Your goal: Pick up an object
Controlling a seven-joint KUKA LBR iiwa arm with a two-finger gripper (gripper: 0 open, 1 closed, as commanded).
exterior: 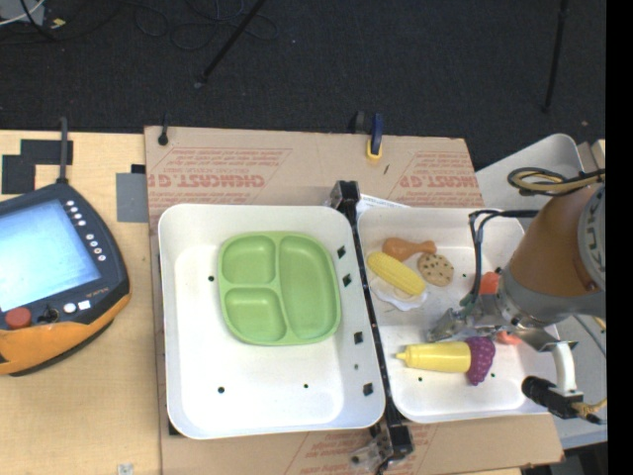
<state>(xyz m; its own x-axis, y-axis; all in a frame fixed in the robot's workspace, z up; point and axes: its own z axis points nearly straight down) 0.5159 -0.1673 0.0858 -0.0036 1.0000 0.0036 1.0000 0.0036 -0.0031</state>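
Tool point(457, 317): low in the right bin point(435, 404), at the end of the grey arm point(554, 260) with its orange band; whether it is apart or together cannot be told, and nothing is seen clamped in it. It sits just above the yellow bottle point(435, 357), contact unclear.

Bench point(79, 404), left to right:
- Pendant point(54, 265), grey and orange with a lit screen, at the far left edge.
- Cardboard sheet point(257, 171) under both bins.
- Left bin point(193, 364), white: holds a green plate point(279, 289) with three compartments.
- Right bin, white: corn cob point(396, 274) near the top left, a drumstick point(407, 248) just behind it, a cookie point(434, 267) beside both. Lower down, the yellow bottle lies on its side, touching purple grapes point(480, 359) at its right end.

Room: dark floor behind the bench, with cables point(40, 8) and a stand leg.
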